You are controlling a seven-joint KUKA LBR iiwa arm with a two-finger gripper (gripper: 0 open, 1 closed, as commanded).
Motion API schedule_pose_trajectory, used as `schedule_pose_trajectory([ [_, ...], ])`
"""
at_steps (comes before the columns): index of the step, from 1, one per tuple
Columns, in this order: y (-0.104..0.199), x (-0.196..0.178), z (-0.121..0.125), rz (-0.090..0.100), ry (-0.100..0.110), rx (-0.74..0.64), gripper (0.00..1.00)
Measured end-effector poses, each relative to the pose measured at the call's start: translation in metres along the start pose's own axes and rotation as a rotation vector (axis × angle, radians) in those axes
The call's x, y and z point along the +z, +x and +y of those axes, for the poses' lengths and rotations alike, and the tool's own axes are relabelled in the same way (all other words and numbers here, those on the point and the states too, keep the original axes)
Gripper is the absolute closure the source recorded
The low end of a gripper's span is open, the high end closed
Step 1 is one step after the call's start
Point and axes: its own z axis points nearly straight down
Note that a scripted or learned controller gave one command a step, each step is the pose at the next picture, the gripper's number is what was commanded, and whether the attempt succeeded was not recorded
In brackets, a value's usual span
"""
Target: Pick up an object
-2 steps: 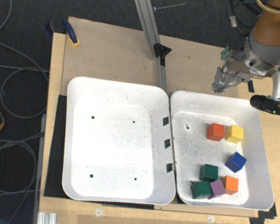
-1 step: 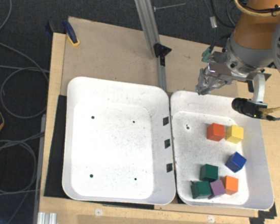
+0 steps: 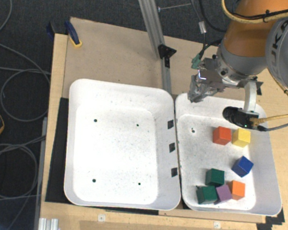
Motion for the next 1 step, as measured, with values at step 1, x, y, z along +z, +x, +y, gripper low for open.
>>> schedule_pose_trajectory([
  [1, 0.0485, -0.0035, -0.0207, 0.001, 0.000, -0.002, 1.00],
])
